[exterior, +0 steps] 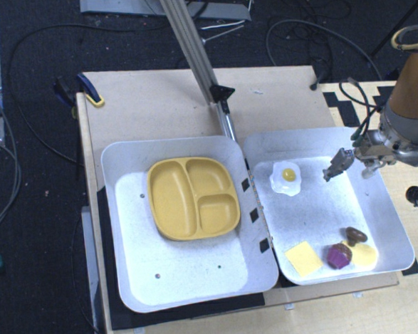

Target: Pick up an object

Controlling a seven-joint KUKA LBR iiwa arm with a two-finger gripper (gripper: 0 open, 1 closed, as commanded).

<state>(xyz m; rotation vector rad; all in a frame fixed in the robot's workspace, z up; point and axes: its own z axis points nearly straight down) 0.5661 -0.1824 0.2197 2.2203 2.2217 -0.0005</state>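
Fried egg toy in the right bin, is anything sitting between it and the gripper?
Nothing visible. The fried egg lies alone on bare bin floor, and the gripper hangs just to its right with open floor between them.

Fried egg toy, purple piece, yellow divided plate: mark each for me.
fried egg toy (288,179), camera view, on its white just below the yolk
purple piece (338,256), camera view, middle of its top
yellow divided plate (170,198), camera view, floor of its large left compartment

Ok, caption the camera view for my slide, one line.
Gripper poised over the right bin near a toy fried egg; yellow divided plate in the left bin.
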